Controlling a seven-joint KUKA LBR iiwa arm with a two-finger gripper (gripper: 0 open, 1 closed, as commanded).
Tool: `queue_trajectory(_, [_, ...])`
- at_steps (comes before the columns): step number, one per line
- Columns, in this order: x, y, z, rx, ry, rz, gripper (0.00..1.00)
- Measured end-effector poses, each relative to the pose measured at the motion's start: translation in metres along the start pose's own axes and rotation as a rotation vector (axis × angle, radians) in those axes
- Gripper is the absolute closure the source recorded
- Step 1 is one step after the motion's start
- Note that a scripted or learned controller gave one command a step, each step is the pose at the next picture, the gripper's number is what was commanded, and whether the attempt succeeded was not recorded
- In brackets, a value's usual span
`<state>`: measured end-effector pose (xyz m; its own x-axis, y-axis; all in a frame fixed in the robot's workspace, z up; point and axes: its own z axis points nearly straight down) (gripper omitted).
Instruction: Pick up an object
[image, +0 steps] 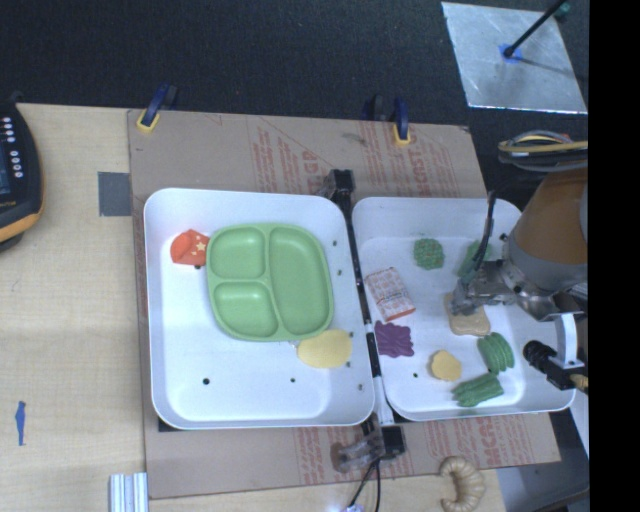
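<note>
End effector (470, 300) sits right over tan piece (469, 323); finger state unreadable. Risk: green ridged piece (495, 351) close below-right, could get knocked.

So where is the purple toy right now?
The purple toy lies in the right bin, near its left wall, just below the small red-and-white packet and left of the yellow piece.

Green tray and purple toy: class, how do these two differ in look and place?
The green tray is large, smooth and split into three compartments; the purple toy is small and lumpy. The tray lies in the left bin, the toy in the right bin. Both rest flat, apart from the gripper.
</note>
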<state>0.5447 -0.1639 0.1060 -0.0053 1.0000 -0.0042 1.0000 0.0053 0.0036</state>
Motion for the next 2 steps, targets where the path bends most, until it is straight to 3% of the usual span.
queue_trajectory(1, [0.0, 0.0, 0.001, 0.001, 0.0, -0.002, 0.0])
queue_trajectory(2, [-0.001, 0.0, -0.01, 0.002, -0.001, -0.002, 1.0])
